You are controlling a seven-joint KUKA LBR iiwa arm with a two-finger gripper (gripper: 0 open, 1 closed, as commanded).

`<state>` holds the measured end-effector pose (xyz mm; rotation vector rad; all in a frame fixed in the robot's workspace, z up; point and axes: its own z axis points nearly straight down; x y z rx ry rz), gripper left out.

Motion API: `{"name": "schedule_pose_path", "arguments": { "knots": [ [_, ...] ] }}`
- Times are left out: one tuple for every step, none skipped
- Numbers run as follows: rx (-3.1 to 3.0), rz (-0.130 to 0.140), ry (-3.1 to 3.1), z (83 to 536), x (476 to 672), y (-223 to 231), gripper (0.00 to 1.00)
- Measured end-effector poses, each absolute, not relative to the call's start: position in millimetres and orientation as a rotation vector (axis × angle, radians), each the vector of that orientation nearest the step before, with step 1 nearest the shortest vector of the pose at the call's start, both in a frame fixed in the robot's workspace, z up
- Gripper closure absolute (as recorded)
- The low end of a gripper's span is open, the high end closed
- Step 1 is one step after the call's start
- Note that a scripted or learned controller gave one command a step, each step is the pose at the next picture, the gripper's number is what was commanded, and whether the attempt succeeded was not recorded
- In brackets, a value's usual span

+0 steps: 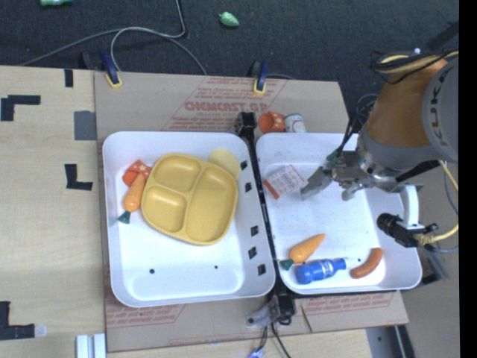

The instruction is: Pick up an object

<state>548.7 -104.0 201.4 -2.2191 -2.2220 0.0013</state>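
Blue bottle (320, 270), carrot (307, 247) and sausage (367, 263) lie along the right bin's (339, 289) near edge. Farther in, the gripper (329, 186) hovers with fingers spread open, gripping nothing, beside a small packet (283, 180). Left bin (186, 289) carries a yellow divided tray (190, 198).

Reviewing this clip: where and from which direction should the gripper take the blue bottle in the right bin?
Probably the blue bottle mid-body, from straight above, fingers closing across its narrow width. It lies on its side; the carrot crowds its cap end, so grip nearer the white-capped end.
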Motion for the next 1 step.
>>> {"name": "schedule_pose_path", "arguments": {
  "knots": [
    [-2.228,-0.014,-2.231,90.9,647.3,-94.2,0.00]
  ]
}}
